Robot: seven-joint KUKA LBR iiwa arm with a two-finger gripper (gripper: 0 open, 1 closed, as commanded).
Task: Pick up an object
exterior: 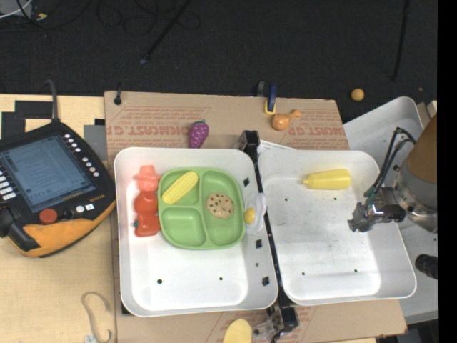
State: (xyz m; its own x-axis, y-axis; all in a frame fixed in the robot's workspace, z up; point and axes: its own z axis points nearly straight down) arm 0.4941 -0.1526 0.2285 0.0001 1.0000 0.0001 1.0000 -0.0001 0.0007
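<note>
In the camera view, the grey arm is cut off at the right edge, its orange band only partly seen. Its dark two-finger gripper hangs over the right rim of the right white shallow bin; whether it is open or closed cannot be told. A yellow plastic bottle-shaped toy lies on its side near that bin's far edge, well apart from the gripper.
</note>
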